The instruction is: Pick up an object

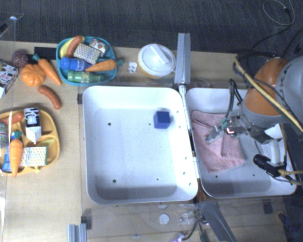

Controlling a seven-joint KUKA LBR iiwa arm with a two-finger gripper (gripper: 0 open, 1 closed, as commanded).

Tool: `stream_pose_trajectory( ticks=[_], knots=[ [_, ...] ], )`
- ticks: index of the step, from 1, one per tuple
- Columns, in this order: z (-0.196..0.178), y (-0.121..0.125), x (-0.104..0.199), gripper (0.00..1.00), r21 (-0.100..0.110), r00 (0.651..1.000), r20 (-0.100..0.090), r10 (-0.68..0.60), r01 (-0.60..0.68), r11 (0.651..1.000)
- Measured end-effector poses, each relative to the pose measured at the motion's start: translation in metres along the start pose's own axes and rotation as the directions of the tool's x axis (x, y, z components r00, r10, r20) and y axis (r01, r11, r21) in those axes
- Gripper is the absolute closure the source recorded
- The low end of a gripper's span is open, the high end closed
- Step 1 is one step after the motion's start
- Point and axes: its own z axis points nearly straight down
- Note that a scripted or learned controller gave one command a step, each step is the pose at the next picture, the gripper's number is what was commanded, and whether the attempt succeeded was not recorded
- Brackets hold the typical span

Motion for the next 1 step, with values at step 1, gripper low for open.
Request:
stream_pose_trajectory(
  ticks=[1],
  knots=[
    [0.0033, -0.0346, -0.0010, 0.00, -0.016, 0.987, 0.008, -0.158, 0.158, 0.987]
  ],
)
